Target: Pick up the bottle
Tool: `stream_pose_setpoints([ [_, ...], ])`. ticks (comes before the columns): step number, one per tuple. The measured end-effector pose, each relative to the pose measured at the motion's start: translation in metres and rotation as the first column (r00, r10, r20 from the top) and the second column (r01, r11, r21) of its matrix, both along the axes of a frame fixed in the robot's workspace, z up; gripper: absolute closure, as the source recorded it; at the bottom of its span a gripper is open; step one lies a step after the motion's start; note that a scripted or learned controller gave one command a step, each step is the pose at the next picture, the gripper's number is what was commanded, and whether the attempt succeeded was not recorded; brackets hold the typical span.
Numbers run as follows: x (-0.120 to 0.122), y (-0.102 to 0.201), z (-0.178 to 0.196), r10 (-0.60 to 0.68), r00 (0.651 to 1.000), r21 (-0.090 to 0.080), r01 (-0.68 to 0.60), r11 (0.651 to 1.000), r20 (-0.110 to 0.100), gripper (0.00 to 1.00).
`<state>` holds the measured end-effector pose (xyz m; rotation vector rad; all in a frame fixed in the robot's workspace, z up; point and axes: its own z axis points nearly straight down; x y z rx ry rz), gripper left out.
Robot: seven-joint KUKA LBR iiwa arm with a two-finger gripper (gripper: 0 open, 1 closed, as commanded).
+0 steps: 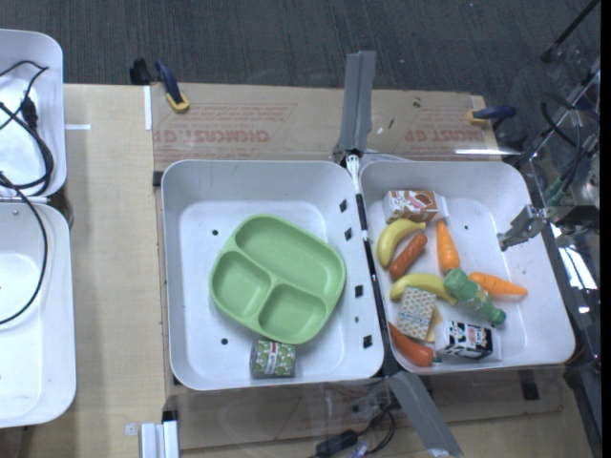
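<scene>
The bottle (472, 295) is green and lies on its side in the right bin (506, 184), with its cap pointing to the lower right. It rests between a banana (420, 283) on its left and an orange carrot (497, 284) on its right. A black and white milk carton (467, 340) sits just below it. My gripper (518, 230) hangs at the right bin's right side, up and to the right of the bottle, apart from it and with nothing held in view.
The right bin also holds a second banana (395, 238), a red sausage (409, 253), another carrot (447, 245), a snack box (413, 204), a cracker packet (416, 312) and a red pepper (410, 344). The left bin (191, 284) holds a green divided plate (277, 279) and a small can (273, 359).
</scene>
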<state>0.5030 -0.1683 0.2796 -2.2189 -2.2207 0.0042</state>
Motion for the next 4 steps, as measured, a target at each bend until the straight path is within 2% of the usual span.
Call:
stream_pose_setpoints([
  [1, -0.026, -0.018, -0.122, -0.106, 0.994, 0.001, 0.106, 0.994, 0.000, 0.00],
  [2, -0.026, 0.043, -0.189, -0.149, 0.989, 0.000, 0.149, 0.989, 0.001, 0.00],
  [3, -0.026, 0.042, -0.181, -0.154, 0.988, 0.000, 0.154, 0.988, -0.001, 1.00],
  [4, 0.062, 0.073, -0.046, -0.111, 0.994, -0.002, 0.111, 0.994, 0.002, 1.00],
])
